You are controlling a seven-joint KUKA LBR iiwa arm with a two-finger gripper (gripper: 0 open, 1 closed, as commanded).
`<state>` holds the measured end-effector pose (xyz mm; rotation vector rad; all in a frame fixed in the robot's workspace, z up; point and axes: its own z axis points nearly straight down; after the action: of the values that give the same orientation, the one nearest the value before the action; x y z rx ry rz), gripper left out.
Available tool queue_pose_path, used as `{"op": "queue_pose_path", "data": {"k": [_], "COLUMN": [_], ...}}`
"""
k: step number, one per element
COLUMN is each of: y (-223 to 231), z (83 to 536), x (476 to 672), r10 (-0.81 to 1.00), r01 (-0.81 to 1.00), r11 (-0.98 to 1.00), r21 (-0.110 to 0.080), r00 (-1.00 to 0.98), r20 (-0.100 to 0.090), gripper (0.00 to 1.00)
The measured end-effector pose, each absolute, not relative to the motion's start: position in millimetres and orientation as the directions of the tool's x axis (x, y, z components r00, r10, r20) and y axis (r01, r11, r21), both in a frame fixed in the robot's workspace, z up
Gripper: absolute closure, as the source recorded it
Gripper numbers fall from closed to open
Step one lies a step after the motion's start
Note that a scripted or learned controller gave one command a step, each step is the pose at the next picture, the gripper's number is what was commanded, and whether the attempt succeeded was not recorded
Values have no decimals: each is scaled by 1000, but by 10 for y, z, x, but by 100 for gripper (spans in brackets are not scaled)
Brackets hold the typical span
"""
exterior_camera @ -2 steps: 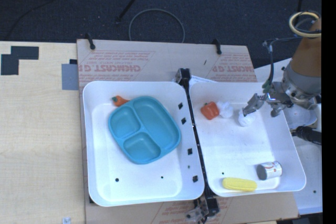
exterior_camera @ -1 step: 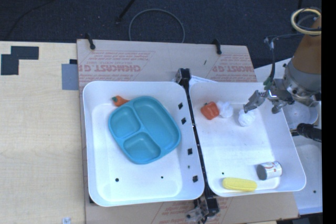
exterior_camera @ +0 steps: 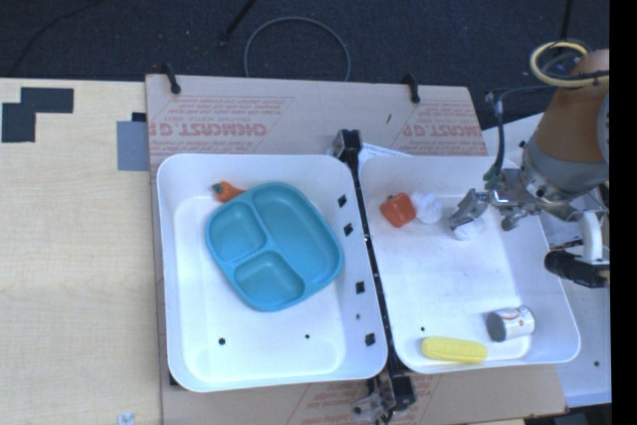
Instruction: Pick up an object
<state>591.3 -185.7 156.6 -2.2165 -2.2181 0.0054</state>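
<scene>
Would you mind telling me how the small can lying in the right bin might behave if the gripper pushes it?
The can lies on its side, so it would probably roll. It looks small, likely light and stiff. The corn cob lies close, so it may get bumped.

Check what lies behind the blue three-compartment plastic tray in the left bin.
An orange object pokes out at the blue divided tray's far-left edge in the left white bin; part of it is covered, so its shape is unclear.

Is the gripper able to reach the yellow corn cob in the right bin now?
Probably yes. The yellow corn cob lies exposed near the right bin's front edge, apart from the small grey-and-white can. Nothing stands between it and the gripper.
</scene>
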Motion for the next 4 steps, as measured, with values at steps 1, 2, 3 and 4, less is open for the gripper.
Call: {"op": "queue_pose_path", "data": {"k": [1, 2, 3, 4], "y": [-1827, -1815, -1823, -1853], "z": [973, 869, 979, 1413], "x": [5812, 5809, 5810, 5770], "r10": [1000, 1000, 1000, 1000], "r01": [1000, 1000, 1000, 1000], "r11": [0, -1, -3, -6], "r21": [-8, -4, -4, 1], "r00": [0, 1, 3, 6], "r20": [3, 1, 1, -1], "gripper": [0, 0, 100, 100]}}
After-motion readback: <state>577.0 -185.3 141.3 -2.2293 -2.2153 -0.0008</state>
